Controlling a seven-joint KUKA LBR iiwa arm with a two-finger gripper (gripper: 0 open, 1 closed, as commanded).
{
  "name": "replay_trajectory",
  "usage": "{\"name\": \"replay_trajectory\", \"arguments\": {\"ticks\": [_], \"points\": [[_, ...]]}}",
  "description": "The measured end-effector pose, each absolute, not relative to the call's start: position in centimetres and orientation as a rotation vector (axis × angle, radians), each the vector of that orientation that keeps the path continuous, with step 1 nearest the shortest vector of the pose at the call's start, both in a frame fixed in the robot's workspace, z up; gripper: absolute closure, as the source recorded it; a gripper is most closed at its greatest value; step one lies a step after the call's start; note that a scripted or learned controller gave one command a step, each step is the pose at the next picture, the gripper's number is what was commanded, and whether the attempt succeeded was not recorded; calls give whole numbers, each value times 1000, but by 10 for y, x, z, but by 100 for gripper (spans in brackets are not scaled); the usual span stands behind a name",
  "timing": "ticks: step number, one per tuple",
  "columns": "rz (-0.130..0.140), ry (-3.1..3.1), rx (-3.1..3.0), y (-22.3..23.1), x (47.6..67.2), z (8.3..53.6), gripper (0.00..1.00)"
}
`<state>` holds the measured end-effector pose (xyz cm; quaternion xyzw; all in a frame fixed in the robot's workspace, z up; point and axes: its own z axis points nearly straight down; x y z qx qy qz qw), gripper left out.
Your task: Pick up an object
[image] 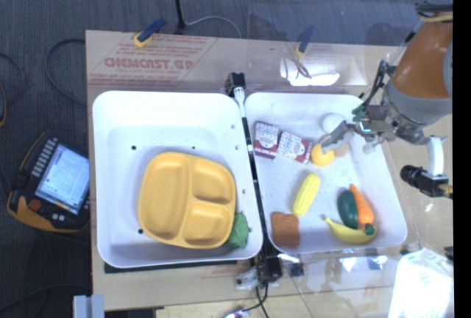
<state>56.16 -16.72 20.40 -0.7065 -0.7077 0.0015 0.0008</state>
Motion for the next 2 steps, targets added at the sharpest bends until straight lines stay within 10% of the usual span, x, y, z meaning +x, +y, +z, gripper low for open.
{"name": "replay_trajectory", "arguments": {"ticks": [1, 2], "points": [[6, -2171, -2267, -123, 578, 97, 0], [-12, -2162, -2302, -99, 506, 91, 0]]}}
